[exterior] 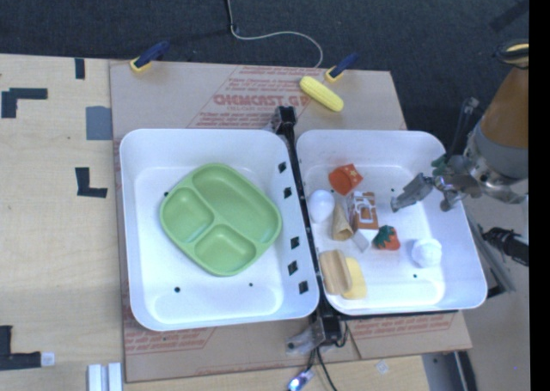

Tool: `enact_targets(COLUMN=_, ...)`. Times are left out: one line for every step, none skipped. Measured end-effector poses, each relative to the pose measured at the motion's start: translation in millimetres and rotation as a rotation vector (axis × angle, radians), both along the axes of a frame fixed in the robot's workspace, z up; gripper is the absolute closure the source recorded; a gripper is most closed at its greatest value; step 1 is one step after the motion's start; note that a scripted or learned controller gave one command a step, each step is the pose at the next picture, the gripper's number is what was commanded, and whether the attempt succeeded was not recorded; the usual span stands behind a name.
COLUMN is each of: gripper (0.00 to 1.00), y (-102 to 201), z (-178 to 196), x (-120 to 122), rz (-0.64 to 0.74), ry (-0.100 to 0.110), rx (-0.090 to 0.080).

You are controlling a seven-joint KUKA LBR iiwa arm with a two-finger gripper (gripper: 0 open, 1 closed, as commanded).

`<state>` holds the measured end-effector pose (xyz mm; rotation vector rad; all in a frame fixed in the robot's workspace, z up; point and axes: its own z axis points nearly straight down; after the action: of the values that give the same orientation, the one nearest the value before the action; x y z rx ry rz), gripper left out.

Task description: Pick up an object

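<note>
Found jaws parted, with nothing between them; recorded the gripper [425, 198] as released and carrying no load. Judged the likeliest target to be the small red and green toy [387, 239], lying loose on the floor of the right bin [460, 290], just below and left of the fingertips and not touched by them. Noted a white round piece [425, 252] just beside it toward the bin's right wall, and a printed carton [365, 209] near its other side, touching a tan wedge [343, 222]. Logged further out an orange block [345, 179], a white ball [320, 204] against the dividing wall, and a yellow slab [342, 275] at the near edge.

Judged the clutter to be loose scatter, left for picking from above, with little clearance around the toy.

Observed a green divided plate [221, 219] alone in the left bin [137, 295], well apart from the work.

Recorded the arm [507, 136] reaching in from the right over the bin's rim, wrist canted left and downward, gripper hovering above the bin floor.
</note>
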<state>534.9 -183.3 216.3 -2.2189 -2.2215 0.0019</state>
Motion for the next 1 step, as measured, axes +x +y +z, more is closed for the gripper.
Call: enact_targets(gripper=0.0, y=53.9, z=-14.8, x=-54.1, rz=0.002, ry=0.006, rx=0.003)
